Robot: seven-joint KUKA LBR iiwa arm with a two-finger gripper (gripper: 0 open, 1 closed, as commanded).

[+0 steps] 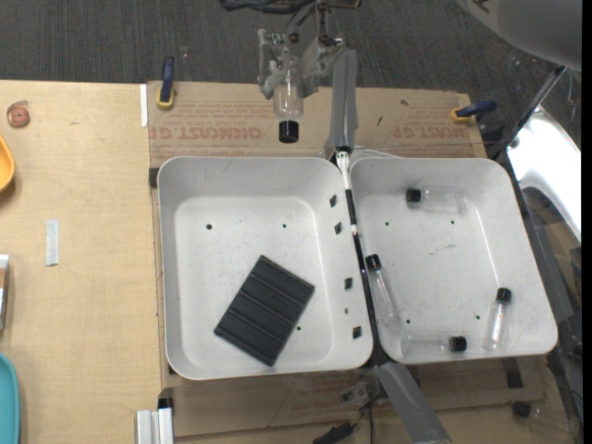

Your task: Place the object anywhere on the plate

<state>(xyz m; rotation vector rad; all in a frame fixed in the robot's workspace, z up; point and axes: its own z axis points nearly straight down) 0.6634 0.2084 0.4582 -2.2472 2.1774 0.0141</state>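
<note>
Cardboard (231, 129) printed "CHEMCST. GR" lies under the end effector (289, 95), which pinches a black-capped clear tube (288, 114).

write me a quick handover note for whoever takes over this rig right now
Gripper: above the cardboard behind the left bin, shut on a clear vial with a black cap that hangs cap down between its fingers.
Plate: the dark ribbed plate lies flat and tilted in the left bin, towards its front, with nothing on it.
Right bin: four more clear black-capped vials, along its walls and in the corners.
Done: one vial picked up.
Left: carry it over the plate, lower and release it there. It looks likely to roll, so set it down low.
</note>
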